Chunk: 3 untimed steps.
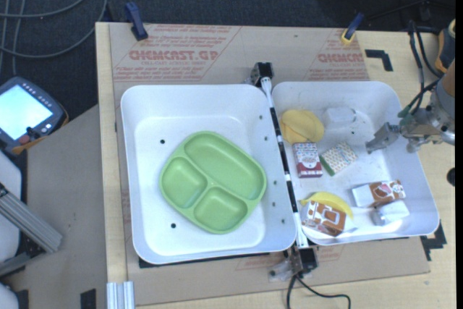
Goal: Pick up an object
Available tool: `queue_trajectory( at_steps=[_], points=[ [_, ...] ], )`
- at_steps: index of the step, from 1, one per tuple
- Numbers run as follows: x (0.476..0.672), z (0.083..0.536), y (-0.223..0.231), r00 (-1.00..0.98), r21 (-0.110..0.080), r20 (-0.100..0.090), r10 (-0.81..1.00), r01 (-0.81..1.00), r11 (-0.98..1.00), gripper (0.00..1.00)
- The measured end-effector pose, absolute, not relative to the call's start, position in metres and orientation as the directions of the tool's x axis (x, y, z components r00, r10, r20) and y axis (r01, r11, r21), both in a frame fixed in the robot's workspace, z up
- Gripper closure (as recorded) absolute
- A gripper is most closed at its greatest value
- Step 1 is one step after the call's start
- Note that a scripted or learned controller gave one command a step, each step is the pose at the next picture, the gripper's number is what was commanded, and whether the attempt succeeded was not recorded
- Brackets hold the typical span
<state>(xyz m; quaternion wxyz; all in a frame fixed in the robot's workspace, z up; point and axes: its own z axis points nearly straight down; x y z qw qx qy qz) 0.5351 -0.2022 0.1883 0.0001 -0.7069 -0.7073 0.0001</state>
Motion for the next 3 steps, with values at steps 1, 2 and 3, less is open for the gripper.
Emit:
queue_trajectory(
  at_steps=[1, 2, 3],
  points=[
    [0.498, 0.084, -0.205, 0.0, -0.001, 0.0, 1.0, 1.0, 0.0, 0.0],
    [0.544, 0.086, -0.113, 0.004, 0.007, -0.01, 1.0, 1.0, -0.004, 0.0],
    [0.605, 0.085, -0.094, -0.001, 0.001, -0.001, 1.0, 1.0, 0.001, 0.0]
  ],
)
